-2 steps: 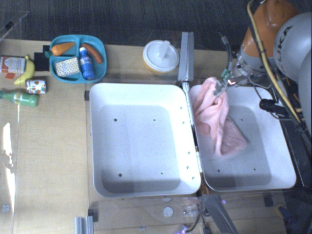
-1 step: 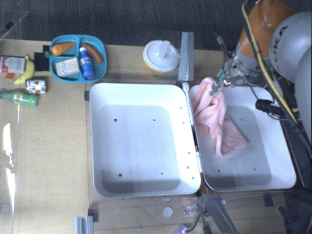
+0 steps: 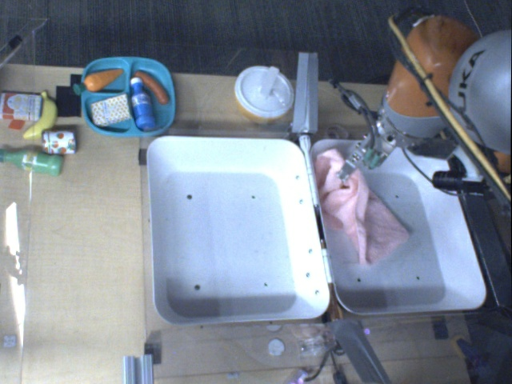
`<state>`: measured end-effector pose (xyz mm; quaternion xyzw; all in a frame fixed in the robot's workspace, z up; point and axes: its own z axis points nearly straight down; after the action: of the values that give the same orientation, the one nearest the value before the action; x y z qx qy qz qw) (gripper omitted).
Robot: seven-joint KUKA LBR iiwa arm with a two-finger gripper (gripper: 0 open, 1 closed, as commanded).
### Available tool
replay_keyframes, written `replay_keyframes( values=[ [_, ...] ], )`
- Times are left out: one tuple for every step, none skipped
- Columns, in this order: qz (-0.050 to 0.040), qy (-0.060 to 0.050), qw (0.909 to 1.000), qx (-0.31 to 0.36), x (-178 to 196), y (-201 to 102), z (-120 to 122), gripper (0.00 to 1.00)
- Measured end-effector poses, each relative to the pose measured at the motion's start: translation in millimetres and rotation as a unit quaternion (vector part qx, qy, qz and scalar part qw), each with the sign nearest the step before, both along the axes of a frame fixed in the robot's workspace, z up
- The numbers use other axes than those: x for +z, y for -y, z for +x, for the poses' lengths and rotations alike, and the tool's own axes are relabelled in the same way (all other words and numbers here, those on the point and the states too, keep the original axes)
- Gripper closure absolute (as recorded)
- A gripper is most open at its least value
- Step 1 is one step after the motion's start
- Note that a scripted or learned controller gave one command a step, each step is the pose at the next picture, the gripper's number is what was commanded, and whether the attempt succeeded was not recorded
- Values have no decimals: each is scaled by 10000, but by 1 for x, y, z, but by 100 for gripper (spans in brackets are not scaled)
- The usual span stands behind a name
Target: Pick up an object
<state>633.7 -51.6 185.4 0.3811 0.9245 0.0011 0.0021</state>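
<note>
My claw (image 3: 353, 166) is down in the right-hand shallow white bin (image 3: 456, 290), at its upper left corner, and its 2 fingers are pinched onto the top edge of the crumpled pale pink cloth (image 3: 358, 213). That cloth lies against the bin's left wall and trails down and to the right toward the bin's middle. My grey arm with the orange band (image 3: 428, 62) reaches in from the upper right. The left-hand shallow white bin (image 3: 160, 238) sits just beside, the 2 bins touching along a grey divider. On the pale wooden surface (image 3: 72, 254) above the left bin stand a round white-lidded yellow container (image 3: 264, 93) and a teal divided tray (image 3: 164, 94) holding toy food and a small blue bottle (image 3: 142, 102). Further left lie a yellow toy banana (image 3: 42, 117), a small printed can (image 3: 58, 142) and a green bottle (image 3: 32, 162).
</note>
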Motion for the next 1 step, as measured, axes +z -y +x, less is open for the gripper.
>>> replay_keyframes(
  values=[
    [-2, 7, 9994, 336, 50, -4, -39, 100]
  ],
)
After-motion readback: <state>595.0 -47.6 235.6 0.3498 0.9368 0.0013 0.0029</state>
